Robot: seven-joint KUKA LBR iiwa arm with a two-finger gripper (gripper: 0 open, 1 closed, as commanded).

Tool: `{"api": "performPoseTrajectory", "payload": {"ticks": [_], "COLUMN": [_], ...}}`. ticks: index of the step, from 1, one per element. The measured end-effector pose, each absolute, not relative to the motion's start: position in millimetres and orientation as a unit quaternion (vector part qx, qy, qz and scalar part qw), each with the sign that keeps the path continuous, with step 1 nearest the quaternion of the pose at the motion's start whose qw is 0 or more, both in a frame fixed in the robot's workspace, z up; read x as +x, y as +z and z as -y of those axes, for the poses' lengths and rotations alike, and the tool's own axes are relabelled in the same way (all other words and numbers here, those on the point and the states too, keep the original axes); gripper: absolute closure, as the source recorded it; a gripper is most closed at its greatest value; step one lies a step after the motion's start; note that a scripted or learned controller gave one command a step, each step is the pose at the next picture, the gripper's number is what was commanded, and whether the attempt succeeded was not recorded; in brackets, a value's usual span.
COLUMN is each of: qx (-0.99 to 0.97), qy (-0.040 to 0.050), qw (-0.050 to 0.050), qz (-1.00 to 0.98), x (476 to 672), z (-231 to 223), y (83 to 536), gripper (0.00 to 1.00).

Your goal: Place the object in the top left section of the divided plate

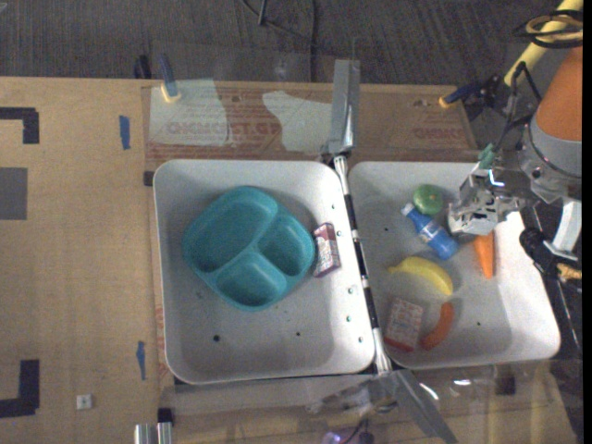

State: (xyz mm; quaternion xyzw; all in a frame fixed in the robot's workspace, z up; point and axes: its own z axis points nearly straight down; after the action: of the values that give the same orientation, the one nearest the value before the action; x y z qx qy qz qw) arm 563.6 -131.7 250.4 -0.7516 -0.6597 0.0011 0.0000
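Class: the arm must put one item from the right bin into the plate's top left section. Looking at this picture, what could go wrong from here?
1. Crowding: the pincer hovers where the bottle, green item and carrot lie close together, so it may nudge or grab the wrong one.
2. The plate sits rotated in the left bin, so "top left" could be misjudged.
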Motion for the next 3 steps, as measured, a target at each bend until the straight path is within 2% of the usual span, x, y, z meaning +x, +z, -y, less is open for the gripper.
{"api": "performPoseTrajectory", "payload": {"ticks": [1,3], "qx": [-0.837,-0.815], "qy": [0.0018,0.0025], "qw": [0.002,0.002], "qz": [0.547,0.580], "x": [485.1,478.4], "z": [50,-67], "y": [239,207], "gripper": [1.00,1.00]}}
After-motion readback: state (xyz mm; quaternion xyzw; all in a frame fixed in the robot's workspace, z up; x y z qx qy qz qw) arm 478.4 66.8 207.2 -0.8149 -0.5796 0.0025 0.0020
